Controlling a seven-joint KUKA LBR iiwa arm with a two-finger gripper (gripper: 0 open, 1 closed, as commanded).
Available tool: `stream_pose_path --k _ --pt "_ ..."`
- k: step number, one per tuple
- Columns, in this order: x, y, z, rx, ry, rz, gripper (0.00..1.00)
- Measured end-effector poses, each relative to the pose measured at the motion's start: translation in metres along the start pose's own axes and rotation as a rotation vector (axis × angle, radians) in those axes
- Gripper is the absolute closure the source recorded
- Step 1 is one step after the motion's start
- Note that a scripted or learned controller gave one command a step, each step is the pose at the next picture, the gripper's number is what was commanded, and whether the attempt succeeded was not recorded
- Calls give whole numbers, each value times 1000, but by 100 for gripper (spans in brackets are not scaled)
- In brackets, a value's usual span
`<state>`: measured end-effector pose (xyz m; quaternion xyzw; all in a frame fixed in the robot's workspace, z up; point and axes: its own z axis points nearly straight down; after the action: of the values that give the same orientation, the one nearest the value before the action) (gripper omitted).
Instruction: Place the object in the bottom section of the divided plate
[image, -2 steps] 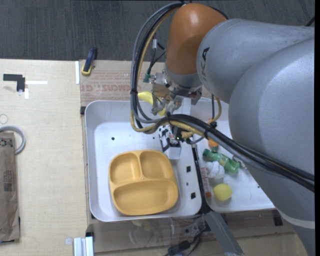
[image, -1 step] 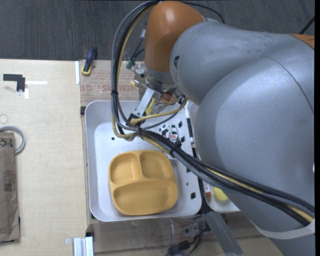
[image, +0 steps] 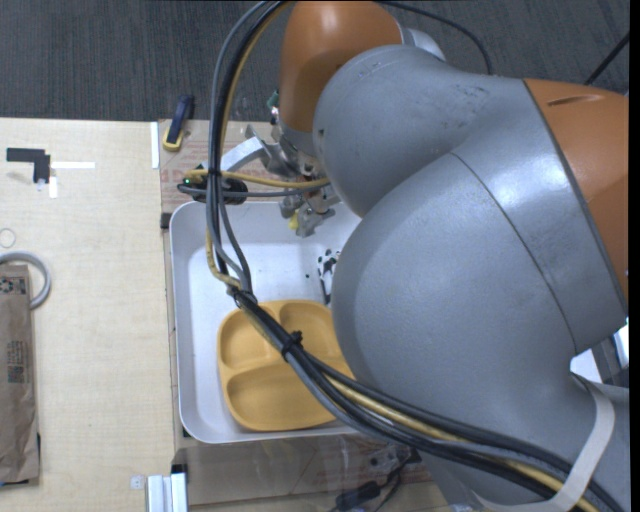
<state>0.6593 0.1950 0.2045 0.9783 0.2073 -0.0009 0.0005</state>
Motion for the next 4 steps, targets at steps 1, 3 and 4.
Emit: stream_pose_path --k 1,3,4 --pt "-25 5 51 2 -4 89 100" --pt "-26 5 -56 -1 0 221 100" --pt "2 -34 4 -1 -2 200 100"
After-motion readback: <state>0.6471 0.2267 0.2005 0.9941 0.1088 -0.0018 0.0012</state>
